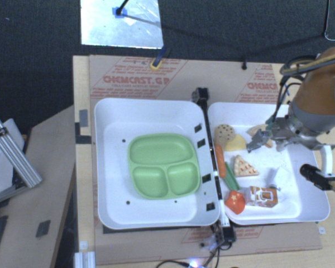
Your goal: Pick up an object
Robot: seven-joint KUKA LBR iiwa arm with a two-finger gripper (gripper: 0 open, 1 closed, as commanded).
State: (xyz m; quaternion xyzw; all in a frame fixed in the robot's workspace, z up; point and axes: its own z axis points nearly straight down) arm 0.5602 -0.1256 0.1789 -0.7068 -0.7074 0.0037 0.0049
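My gripper point(259, 139) hangs low over the upper middle of the right bin point(304, 202), under the grey and orange arm point(318, 96). Just to its left lie a pale yellow piece point(235, 144) and a speckled cookie point(224, 132). A pizza slice point(245, 167) lies below the gripper. An orange carrot point(220, 158) and a green bean point(231, 176) run along the bin's left wall. Near the front are a red tomato point(235, 202) and a small carton point(264, 196). A tan object partly shows behind the gripper.
The left bin point(109, 166) holds a green divided plate point(162, 165). A small grey piece point(272, 175) lies mid-bin on the right. A black cylinder point(317, 177) juts over the right bin's right side. A black divider point(207, 149) separates the bins.
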